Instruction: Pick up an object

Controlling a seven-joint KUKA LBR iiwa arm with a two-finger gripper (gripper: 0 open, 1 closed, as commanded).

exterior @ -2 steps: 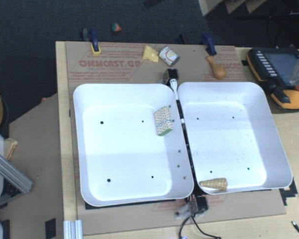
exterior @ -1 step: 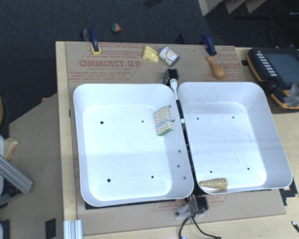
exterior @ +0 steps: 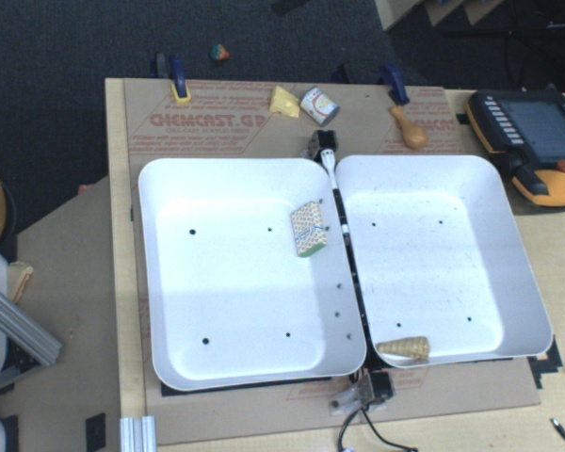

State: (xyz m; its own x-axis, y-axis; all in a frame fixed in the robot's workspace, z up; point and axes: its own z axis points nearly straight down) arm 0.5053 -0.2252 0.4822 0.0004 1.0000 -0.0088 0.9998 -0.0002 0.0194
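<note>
A small patterned block [exterior: 309, 228], pale with green and tan speckles, lies in the left bin [exterior: 169, 281] near its right wall. A tan wedge-shaped piece [exterior: 403, 348] rests at the front left corner of the right bin [exterior: 508, 281].
Behind the bins on the cardboard lie a yellow wedge [exterior: 284, 102], a small white and brown box [exterior: 319, 105] and a wooden-handled tool [exterior: 408, 127]. Blue clamps [exterior: 178, 75] hold the board's far edge. A black and yellow pendant [exterior: 532, 139] sits at the right.
</note>
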